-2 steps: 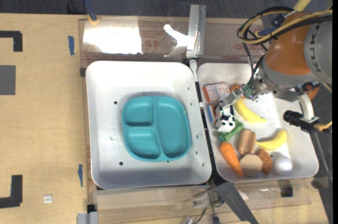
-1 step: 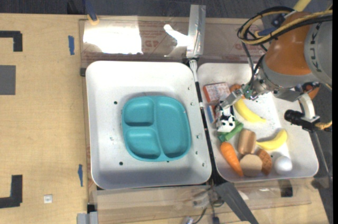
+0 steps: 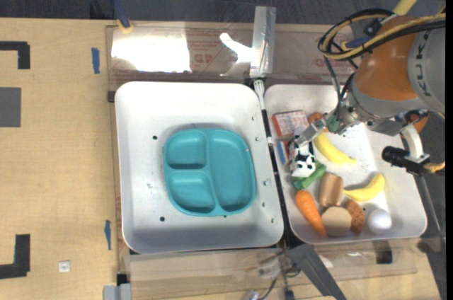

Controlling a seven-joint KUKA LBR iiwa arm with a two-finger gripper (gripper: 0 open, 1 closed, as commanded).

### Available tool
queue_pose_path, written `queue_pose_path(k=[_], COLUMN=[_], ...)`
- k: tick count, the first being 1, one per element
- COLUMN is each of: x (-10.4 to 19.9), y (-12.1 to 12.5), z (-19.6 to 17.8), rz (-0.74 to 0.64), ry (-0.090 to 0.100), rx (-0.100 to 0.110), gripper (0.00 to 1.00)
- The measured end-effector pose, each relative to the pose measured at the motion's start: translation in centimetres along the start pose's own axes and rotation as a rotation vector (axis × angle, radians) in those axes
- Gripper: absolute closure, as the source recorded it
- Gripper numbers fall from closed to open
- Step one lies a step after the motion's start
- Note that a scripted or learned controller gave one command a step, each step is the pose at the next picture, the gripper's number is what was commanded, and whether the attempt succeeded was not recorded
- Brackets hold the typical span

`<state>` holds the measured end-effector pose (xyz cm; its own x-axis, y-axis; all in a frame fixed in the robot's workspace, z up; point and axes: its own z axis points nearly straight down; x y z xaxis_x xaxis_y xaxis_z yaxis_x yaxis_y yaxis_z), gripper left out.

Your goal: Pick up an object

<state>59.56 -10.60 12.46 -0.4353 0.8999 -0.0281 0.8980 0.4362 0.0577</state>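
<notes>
Carrot (image 3: 308,211) lengthwise, tip toward bin's (image 3: 410,224) lower right, below gripper (image 3: 320,127).

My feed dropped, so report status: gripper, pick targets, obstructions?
Gripper low over right bin, grip unclear. Bananas, carrot lie loose. Toys crowded together.

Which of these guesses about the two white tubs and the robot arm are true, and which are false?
1. The teal divided plate lies in the left bin. True.
2. Two bananas lie in the right bin. True: one near the tool, another lower right.
3. The carrot sits on the teal plate. False: it lies in the right bin.
4. The arm hangs over the left bin. False: it is over the right bin.
5. The black-and-white toy is in the right bin. True.
</notes>
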Motion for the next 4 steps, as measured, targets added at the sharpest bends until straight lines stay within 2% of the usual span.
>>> queue_pose_path(k=[1,2,4], x=[-0.02,-0.09,-0.11], y=[0.04,-0.04,-0.18], z=[-0.01,0.00,0.06], rz=[-0.066,-0.066,0.007], ry=[-0.003,-0.003,-0.001], rx=[-0.004,-0.002,-0.001], gripper=[0.00,0.00,0.00])
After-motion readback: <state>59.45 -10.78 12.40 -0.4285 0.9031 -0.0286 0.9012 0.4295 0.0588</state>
